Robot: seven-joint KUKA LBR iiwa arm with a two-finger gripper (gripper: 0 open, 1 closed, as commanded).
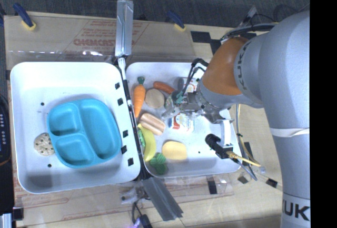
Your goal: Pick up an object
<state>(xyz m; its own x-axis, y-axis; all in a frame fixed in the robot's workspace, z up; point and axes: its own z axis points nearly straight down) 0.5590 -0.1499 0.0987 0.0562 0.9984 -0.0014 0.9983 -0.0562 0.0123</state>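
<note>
Your end effector point(184, 108) sits low in the right bin point(210, 161), but the wrist above it hides its fingers, so you cannot tell whether they are spread or pressed together, and nothing can be seen held between them. Just below it lies a small red-and-white item point(181, 122), blurred and partly covered, its print unreadable. To its left you have a round beige piece point(155, 98), a smooth orange carrot point(138, 99) with a green tip, and a hot dog point(152, 123) in a bun; above left lies a second orange piece point(163, 87). Below and left are a yellow banana point(149, 144), a yellow lemon-like lump point(175, 150) and a bit of green point(159, 165) half tucked against the bin wall. Far left, in the other bin point(31, 77), rests a glossy blue divided plate point(84, 132) with a speckled cookie point(44, 144) touching its edge. On the table point(63, 32), faint red print reads like "CHEMCAST". The arm carries "KUKA" lettering, cut off at the frame's edge.
</note>
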